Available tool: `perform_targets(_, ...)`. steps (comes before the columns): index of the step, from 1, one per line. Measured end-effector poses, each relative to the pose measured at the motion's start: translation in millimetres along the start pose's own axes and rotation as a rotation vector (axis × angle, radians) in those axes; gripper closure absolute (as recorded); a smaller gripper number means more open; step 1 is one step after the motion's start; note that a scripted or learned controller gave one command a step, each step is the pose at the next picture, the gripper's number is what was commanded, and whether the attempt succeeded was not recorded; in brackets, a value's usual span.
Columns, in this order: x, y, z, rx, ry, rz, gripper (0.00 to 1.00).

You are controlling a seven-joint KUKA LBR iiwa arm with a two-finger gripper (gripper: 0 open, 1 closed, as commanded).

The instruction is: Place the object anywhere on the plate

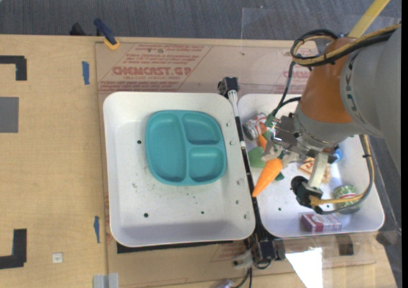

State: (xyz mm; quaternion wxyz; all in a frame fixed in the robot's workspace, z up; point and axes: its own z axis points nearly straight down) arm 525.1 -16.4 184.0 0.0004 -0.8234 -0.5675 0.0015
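Note:
A teal divided plate point(185, 146) lies in the left white bin point(121, 204). An orange toy carrot point(267, 176) with a green top lies slanted at the left side of the right bin point(370, 216), its tip reaching over the wall between the two bins. My gripper point(281, 144) hangs over the carrot's thick end, under the grey wrist and orange band. The wrist hides how the gripper meets the carrot.
The right bin also holds a red and white can point(255, 128), a purple box point(322, 221), a green and yellow item point(345, 192), a blue piece point(338, 152) and a small orange and white wedge point(308, 166). The arm covers the bin's upper right.

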Motion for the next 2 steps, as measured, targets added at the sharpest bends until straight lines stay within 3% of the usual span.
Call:
perform_targets(1, 90.7, -13.1, 0.4, 0.0, 0.005, -0.094, 1.0)
perform_targets(2, 86.9, -11.4, 0.0, -0.001, 0.001, -0.088, 0.0)
